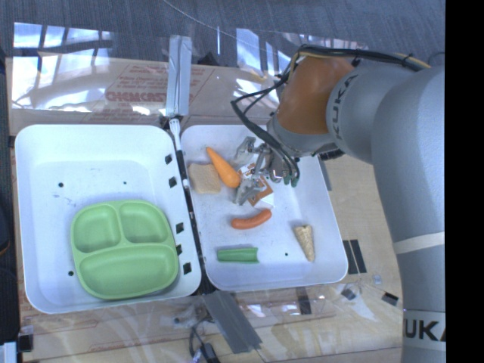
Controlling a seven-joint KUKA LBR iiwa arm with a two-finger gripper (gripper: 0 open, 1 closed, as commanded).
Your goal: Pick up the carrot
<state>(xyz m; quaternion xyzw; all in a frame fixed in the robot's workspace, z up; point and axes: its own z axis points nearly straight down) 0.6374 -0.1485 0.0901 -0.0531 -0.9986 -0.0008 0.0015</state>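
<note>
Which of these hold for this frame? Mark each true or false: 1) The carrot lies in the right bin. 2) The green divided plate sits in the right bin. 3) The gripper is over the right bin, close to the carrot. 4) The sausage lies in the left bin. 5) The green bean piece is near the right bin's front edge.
1) True: the carrot lies in the right bin, next to the bread slice.
2) False: the green divided plate sits in the left bin.
3) True: the gripper is over the right bin, just right of the carrot.
4) False: the sausage lies in the right bin, below the gripper in the picture.
5) True: the green bean piece lies near that front edge, left of the cone.
</note>
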